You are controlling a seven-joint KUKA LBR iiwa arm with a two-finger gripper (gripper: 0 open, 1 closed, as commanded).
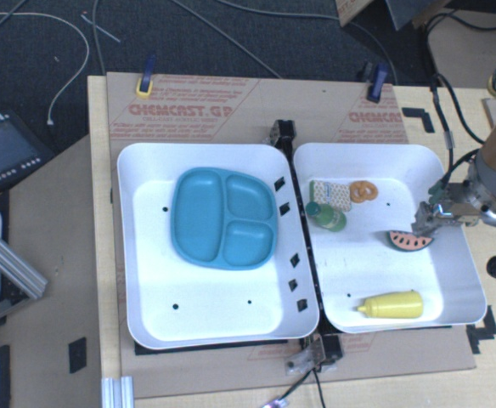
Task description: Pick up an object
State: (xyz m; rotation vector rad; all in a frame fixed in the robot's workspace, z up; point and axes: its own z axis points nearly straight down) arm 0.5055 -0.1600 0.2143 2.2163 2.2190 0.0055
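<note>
In the right bin [452, 270], my gripper [428, 218] hangs at the right side, just above and to the right of a watermelon slice toy [409, 241]. The slice lies flat on the bin floor, its right end close under the gripper. A yellow squeeze bottle [392, 305] lies on its side near the bin's front wall. At the back left of this bin sit an orange ring [363, 191], a patterned teal-and-white packet [331, 195] and a green rounded object [327, 218].
The left bin [146, 296] holds a blue divided plate [224, 218] toward its back. A black divider [297, 228] runs between the bins. The arm's grey wrist [494, 185] reaches in over the right bin's right wall. Cables lie beyond the bench.
</note>
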